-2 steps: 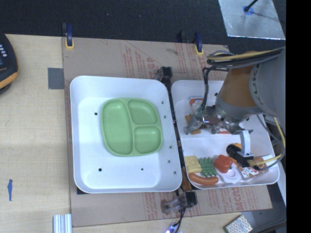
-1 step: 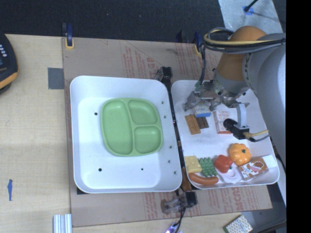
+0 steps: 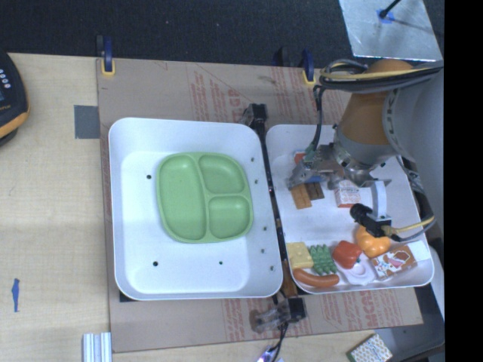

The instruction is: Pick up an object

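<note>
At the bottom edge of the view, nearest the camera, a small patterned green-and-white card (image 3: 370,348) lies on the desk (image 3: 45,202) at about 5 o'clock, with a black clamp and cable (image 3: 278,315) just beside the near junction of the two bins. The right shallow white plastic bin (image 3: 302,138) holds a cluster of toy food along its near edge: a yellow block like a slice of cheese (image 3: 299,254), a knobbly green vegetable piece (image 3: 323,259) touching it, a red-and-orange sausage (image 3: 316,279) below both, a red tomato-like piece (image 3: 346,253), an orange rounded fruit (image 3: 371,243), a white ring-shaped piece (image 3: 358,274) and a red-and-white printed packet (image 3: 395,262) toward 4 o'clock. Farther back in that bin a flat brown rectangular piece (image 3: 303,195) lies just under the arm's tool, and a small white-and-red label packet (image 3: 347,194) sits to its right. The grey arm with its orange band (image 3: 367,115) reaches in from 3 o'clock, and its claw (image 3: 308,171) hangs low over the far left part of the right bin, close above the brown piece; whether the claw is spread or pressed together I cannot tell, since its tips are lost in dark metal and clutter. The left shallow white plastic bin (image 3: 128,202) carries a pale green three-compartment plastic plate (image 3: 204,197) near its middle. A black-and-yellow device (image 3: 9,96) sits at 9 o'clock on the desk.
</note>
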### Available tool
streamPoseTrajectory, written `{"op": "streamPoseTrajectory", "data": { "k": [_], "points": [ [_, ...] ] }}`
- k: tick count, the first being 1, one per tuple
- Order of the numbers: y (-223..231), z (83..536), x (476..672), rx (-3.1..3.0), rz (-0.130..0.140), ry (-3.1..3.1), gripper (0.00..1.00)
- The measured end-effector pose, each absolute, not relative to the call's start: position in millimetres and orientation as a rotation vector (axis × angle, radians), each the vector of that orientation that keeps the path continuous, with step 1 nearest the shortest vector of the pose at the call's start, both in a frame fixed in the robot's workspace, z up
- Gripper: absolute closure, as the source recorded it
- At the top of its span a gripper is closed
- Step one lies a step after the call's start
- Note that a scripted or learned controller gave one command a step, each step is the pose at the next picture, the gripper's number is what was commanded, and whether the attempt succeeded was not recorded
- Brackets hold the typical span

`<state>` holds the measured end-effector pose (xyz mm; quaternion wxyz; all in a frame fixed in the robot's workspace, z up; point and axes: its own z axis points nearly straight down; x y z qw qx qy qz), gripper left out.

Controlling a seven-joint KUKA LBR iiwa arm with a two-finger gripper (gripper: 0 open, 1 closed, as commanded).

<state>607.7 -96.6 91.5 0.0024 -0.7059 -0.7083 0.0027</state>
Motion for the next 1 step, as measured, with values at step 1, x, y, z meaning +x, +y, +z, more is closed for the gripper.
{"op": "streamPoseTrajectory", "data": {
  "k": [1],
  "points": [
    [-97.4, 105.7, 611.2, -2.215, 0.003, -2.227, 1.00]
  ]
}}
